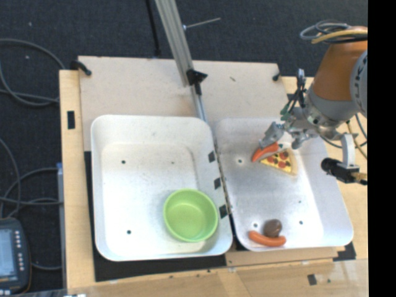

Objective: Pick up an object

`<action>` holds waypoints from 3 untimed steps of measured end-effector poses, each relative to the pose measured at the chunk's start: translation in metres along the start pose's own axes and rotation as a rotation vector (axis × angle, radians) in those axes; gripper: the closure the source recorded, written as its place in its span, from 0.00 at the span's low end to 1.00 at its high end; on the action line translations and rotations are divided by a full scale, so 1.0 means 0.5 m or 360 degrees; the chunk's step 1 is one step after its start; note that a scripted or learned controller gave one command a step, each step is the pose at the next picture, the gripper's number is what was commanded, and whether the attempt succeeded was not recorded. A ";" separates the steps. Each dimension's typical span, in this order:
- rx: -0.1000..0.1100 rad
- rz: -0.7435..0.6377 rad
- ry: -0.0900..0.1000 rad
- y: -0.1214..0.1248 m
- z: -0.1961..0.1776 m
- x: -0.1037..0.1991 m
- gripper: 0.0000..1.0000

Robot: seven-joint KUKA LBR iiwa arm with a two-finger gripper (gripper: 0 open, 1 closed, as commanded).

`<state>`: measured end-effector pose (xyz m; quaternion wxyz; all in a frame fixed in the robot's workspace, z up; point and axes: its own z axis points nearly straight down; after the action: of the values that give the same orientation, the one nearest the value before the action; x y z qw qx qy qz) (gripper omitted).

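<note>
My gripper (284, 137) hangs over the far part of the right bin (322, 215), its two grey fingers spread apart. Just below the left finger (273, 132) lies an orange-red carrot-like piece (265, 152), which touches the left end of a yellow pizza slice toy (281, 161) with red dots. The pizza slice sits directly under the gripper. Nothing shows between the fingers. At the bin's near edge a red sausage (268, 239) lies against a small brown lump (272, 228).
A green bowl (190, 215) stands in the near right corner of the left bin (124, 141). A slanted metal rail (179, 42) crosses the bench behind the bins. Black fittings (339, 166) stick out by the right bin's right rim.
</note>
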<state>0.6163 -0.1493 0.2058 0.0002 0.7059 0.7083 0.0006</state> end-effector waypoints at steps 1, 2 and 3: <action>0.0000 0.0000 0.0000 0.000 0.000 0.000 0.00; 0.0008 -0.0002 -0.0004 0.012 0.116 0.009 0.00; -0.0011 0.0006 -0.0013 0.016 0.203 0.001 0.00</action>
<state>0.6246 -0.1486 0.1045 0.0054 0.7072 0.7070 0.0002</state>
